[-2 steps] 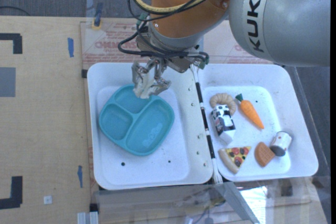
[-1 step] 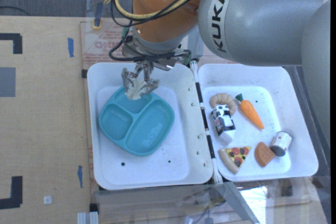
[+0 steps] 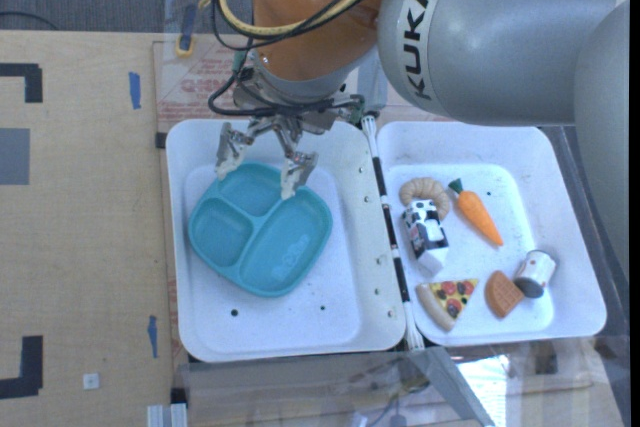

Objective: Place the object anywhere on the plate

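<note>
Wooden counter (image 3: 80, 215) bearing two white bins. Claw (image 3: 266, 158), fingers spread and empty, hovers over the back rim of the teal divided plate (image 3: 262, 228) in the left bin (image 3: 340, 315). Fetching well calls for crossing to the right bin (image 3: 570, 295), where croissant (image 3: 424, 189), carrot (image 3: 477, 212) and pizza slice (image 3: 447, 300) lie well apart from the claw.

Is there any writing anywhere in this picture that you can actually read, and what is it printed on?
"KUKA": black letters running up the side of the grey robot arm.
Reddish print on the cardboard sheet behind the left bin: too blurred to read.
Black and white milk carton toy in the right bin: only a pattern, no legible words.
Blue divided plate: no text.
</note>
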`<state>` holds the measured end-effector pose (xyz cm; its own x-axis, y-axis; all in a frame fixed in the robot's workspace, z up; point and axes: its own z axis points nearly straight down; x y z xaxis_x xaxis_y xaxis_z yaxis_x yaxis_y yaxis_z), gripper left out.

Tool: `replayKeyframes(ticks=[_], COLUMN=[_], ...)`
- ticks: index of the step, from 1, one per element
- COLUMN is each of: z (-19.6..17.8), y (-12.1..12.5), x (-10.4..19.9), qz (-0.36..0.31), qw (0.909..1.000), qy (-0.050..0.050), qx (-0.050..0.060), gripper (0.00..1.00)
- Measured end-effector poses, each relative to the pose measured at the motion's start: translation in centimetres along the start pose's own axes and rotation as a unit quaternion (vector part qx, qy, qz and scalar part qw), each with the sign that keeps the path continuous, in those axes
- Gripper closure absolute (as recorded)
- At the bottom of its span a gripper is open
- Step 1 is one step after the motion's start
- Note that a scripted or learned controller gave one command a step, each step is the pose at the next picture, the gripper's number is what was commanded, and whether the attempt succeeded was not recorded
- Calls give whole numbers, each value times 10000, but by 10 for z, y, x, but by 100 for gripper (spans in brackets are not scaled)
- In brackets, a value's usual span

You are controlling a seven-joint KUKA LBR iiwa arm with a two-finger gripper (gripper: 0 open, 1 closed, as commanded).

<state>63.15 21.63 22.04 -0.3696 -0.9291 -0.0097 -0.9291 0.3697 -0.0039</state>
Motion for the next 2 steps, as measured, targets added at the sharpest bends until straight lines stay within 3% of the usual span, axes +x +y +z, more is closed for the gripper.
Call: replayKeyframes(ticks=[1,2], z=[119,-21], y=[61,33], x=[40,36], qz=[244,1578], qw=[9997,9875], qy=[10,10], qx=[3,8], gripper=[0,0])
